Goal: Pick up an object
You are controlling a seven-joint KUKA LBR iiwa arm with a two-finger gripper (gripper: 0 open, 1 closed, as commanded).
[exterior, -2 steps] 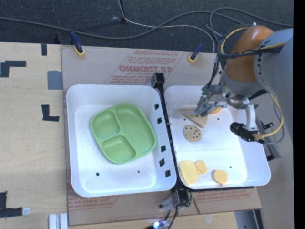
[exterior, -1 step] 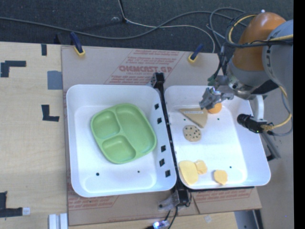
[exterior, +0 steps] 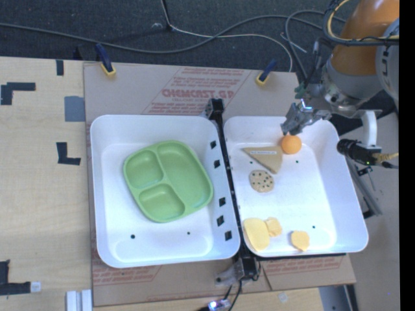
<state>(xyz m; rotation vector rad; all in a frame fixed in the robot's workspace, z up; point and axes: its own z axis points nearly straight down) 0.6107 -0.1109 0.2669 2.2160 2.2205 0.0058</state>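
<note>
**Over the right bin's far corner, an orange ball just below my fingertips**

Just below my gripper (exterior: 297,123), on the near side of it, sits a small orange ball (exterior: 292,144). It lies on the floor of the right bin (exterior: 337,206), and from this angle my fingertips come down right at its top edge; I cannot tell whether they touch it, and nothing shows it caught between them. Whether my fingers are spread or closed I cannot tell either, since they read only as a dark cluster.

Beside the ball, to my left and slightly nearer, lies a tan wedge (exterior: 264,158) that looks like a toy slice of bread or sandwich, its wide end almost against the ball. Further toward the bench's front from there is a round chocolate-chip cookie (exterior: 261,182). Well away from me, along the bin's near wall, lie three yellow pieces: a large pale one (exterior: 257,234), a small one (exterior: 273,226) touching it, and another (exterior: 299,240) apart to the right.

The bin's far wall stands close behind my fingers. Across the black divider (exterior: 222,167) to my left, the left bin (exterior: 110,141) holds a green three-compartment tray (exterior: 168,180).

My arm (exterior: 363,37) reaches in from the right, its orange band high above the wrist, the wrist angled down and leftward toward the bin's far corner.
</note>
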